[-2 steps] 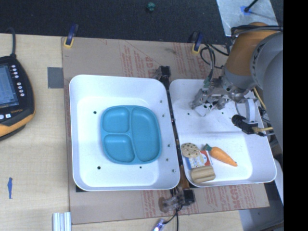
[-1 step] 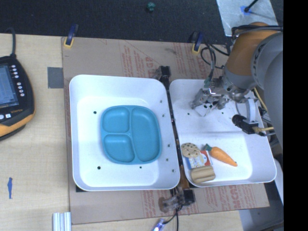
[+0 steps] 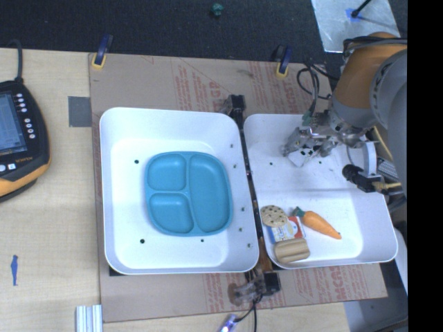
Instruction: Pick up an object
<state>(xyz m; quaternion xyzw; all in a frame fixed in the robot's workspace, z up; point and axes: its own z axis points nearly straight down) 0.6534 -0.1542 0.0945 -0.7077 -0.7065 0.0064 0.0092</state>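
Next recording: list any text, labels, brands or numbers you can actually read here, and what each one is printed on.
Nothing reads clearly.
Cardboard sheet under the bins: faint red printing in repeated strips, too blurred to read.
Handheld control pendant at the left edge: lit screen and button rows, too small to read.
Small package beside the toy carrot: red and blue print, illegible.
Blue divided plate: no markings seen.

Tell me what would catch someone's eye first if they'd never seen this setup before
The big blue divided plate stands out first, lying alone in the middle of the left bin. Next comes the bright orange carrot near the front of the right bin, beside a cookie and a small wooden block. The gripper hangs over that bin's far end.
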